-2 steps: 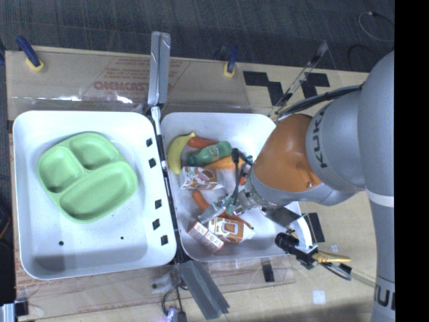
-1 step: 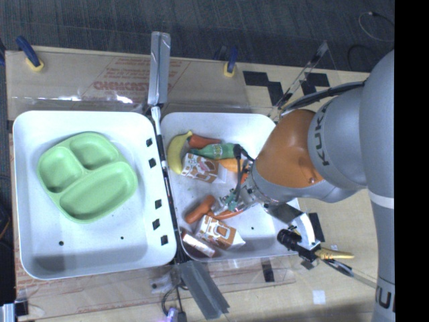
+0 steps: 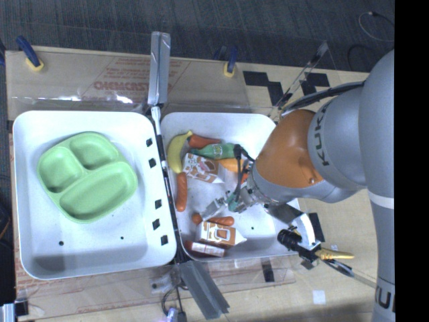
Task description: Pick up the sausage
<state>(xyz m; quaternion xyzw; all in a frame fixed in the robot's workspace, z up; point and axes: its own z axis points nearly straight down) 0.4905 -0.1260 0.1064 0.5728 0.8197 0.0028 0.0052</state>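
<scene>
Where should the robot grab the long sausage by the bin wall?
Probably around the middle of the sausage, coming straight down from above. It lies flat and runs lengthwise along the left wall of the right bin, so the gripper should close across its thin width. The banana sits close to its top end, so the middle looks freer.

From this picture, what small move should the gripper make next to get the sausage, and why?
Probably a short shift toward the bin's left wall. The gripper hangs low over the middle of the right bin, among cartons, while the sausage lies lengthwise by that wall, just below the banana, with nothing on top of it. I cannot tell the finger state.
</scene>
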